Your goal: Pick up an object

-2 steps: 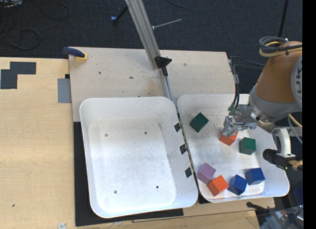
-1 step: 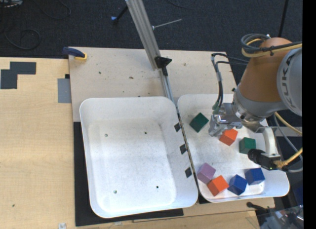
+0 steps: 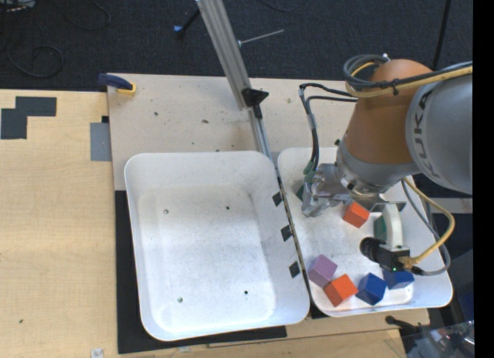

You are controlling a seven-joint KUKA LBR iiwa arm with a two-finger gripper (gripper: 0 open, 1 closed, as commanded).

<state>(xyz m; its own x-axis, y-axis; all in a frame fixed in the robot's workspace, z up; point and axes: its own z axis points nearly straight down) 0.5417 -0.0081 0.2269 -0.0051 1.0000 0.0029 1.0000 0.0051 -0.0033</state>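
Observation:
In the right bin (image 3: 293, 165) my gripper (image 3: 312, 204) hangs low near the bin's left wall, under the grey and orange arm. An orange cube (image 3: 356, 214) lies just to the right of the gripper, partly under the wrist. Toward the front of the same bin sit a purple cube (image 3: 323, 268), a second orange cube (image 3: 340, 289) and a blue cube (image 3: 371, 288). Another blue piece (image 3: 400, 278) shows just right of the blue cube. I see nothing between the gripper and the bin floor.
The left bin (image 3: 154, 187) is a wide white tray beside the right one. A slanted aluminium rail (image 3: 228, 48) runs from the back down to the gap between the bins. Black clips (image 3: 285, 232) sit along the shared edge.

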